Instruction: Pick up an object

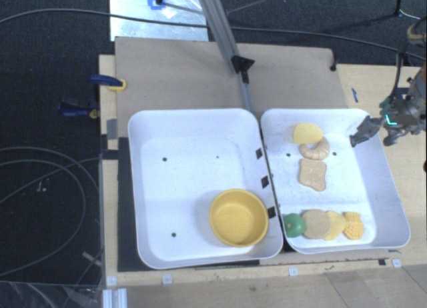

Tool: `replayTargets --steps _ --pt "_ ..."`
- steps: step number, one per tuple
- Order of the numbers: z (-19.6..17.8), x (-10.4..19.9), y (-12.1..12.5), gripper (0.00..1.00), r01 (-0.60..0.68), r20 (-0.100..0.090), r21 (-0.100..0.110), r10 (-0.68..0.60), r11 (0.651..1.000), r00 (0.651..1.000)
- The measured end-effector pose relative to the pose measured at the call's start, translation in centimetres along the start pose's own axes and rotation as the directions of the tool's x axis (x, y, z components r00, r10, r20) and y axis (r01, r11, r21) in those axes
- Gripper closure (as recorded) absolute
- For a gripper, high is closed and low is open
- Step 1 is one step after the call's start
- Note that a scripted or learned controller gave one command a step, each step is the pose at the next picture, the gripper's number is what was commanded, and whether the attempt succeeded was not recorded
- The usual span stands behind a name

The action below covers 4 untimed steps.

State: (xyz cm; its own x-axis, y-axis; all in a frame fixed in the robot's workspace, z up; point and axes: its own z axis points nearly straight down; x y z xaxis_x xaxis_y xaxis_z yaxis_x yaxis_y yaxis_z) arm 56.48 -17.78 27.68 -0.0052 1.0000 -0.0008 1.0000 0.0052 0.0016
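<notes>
The gripper (375,131), fingers spread and holding nothing, hangs over the right bin's (377,167) three o'clock rim, so descending there could strike plastic while the croissant (314,149) lies toward nine o'clock.

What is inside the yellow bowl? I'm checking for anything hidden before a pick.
The bowl in the left bin shows only its own yellow inner surface, with nothing in it. Whatever lies under the bowl is covered.

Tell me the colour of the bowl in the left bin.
Yellow bowl, clearest in the camera view.
</notes>
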Motion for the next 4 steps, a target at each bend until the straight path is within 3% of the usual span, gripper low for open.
replayTargets --steps 1,4 --pt "0.0 0.0 0.0 0.0 0.0 0.0 -0.001 0.0 1.0 1.0" --pt "13.0 -0.6 0.0 0.0 -0.005 -0.001 0.004 0.005 1.0 1.0"
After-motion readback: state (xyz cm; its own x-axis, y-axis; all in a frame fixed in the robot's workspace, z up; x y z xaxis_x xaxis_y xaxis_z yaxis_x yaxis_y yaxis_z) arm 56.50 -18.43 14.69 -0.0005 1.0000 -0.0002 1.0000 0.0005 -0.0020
